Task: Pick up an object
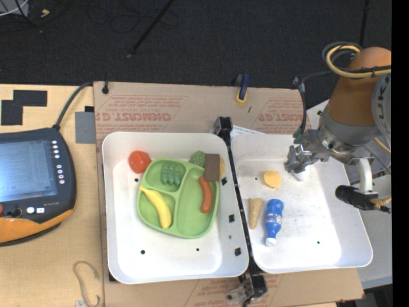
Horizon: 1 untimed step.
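The arm reaches in over the right bin (358, 248), and its gripper (298, 165) hangs low near that bin's far edge, above bare white floor. Nothing is between it and the bin that I can make out, and whether it is spread or pinched I cannot tell from this slant.

Three loose things lie toward the right bin's left side, which probably makes them the candidates for a pick. The yellow-orange lump (272, 180) sits nearest the gripper, just to its left and a little toward the near edge; it is small, rounded and smooth-looking, so I judge it could roll or slip out of a pinch. The blue bottle (273, 220) lies on its side nearer the middle, white cap pointing toward the near edge; its long narrow body should suit a grip across its width. The tan cone (255, 212) lies just beside the bottle, close to the wall shared with the left bin (121, 235).

The left bin carries a green divided plate (185, 226) set out like a meal: a banana (157, 207) in one compartment, a red sausage (206, 194) in another, green vegetables (170, 173) in the far one. A red tomato (138, 161) rests off the plate by its far left corner, and a brown block (212, 166) leans at its far right rim.
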Each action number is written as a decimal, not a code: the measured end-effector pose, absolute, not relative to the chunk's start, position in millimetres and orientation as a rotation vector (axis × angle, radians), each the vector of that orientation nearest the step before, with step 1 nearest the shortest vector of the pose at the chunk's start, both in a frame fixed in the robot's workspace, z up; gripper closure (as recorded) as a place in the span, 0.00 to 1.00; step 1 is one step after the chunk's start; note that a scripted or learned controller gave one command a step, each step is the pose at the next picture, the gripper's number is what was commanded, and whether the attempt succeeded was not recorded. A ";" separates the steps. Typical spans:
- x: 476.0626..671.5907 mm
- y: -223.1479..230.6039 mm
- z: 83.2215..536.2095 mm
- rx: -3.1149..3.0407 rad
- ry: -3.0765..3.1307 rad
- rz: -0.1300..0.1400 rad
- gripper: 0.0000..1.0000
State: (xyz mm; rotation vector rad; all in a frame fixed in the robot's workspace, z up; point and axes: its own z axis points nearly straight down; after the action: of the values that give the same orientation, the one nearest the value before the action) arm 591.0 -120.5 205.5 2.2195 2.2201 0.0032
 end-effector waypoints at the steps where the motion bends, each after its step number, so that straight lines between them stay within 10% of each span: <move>1: 591.2 -122.2 229.0 2.222 2.221 0.001 1.00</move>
State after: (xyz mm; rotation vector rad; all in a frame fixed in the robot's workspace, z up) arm 591.2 -122.2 229.0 2.2215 2.2210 0.0009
